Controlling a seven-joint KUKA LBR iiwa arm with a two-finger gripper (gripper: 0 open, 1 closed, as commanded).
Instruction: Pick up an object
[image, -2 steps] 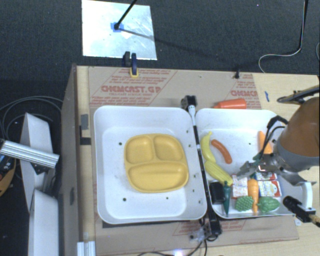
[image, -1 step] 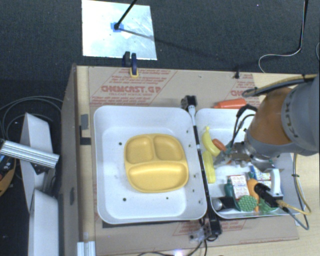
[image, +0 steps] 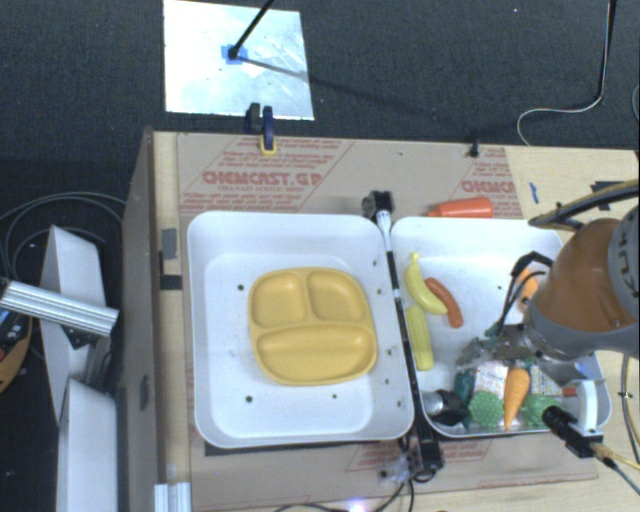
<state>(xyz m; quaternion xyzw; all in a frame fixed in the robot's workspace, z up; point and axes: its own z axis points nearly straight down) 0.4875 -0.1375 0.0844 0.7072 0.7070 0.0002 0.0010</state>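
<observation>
A: Camera view, nearest edge first: what sits in the right bin (image: 470, 232)?

B: A heap in its near corner. A toy carrot (image: 514, 394) stands on end, a green knobbly piece (image: 485, 408) is just beside it, a dark round thing (image: 446, 406) lies to their left, and something in clear wrap (image: 490, 377) is behind them. I judge they are crowded there because that corner is where loose things collect.

A: And the end effector (image: 508, 345)?

B: It hangs right over that heap, under the grey and orange arm (image: 585, 295). I cannot tell its state; the wrist covers it. Nothing visibly sits in it, so I would call the pick not yet made.

A: Which object is the target?

B: Any will do. The carrot is closest under the tool, so that is my guess.

A: Further back?

B: A yellow corn cob (image: 419, 337) along the dividing wall, then a banana (image: 421, 291) touching a small sausage (image: 446, 303).

A: The left bin (image: 225, 380)?

B: It holds a yellow divided plate (image: 311, 326), lying flat in the middle.

A: Beyond the bins?

B: A second carrot (image: 462, 208) lies on the bench (image: 300, 175), outside the right bin's far rim.
</observation>
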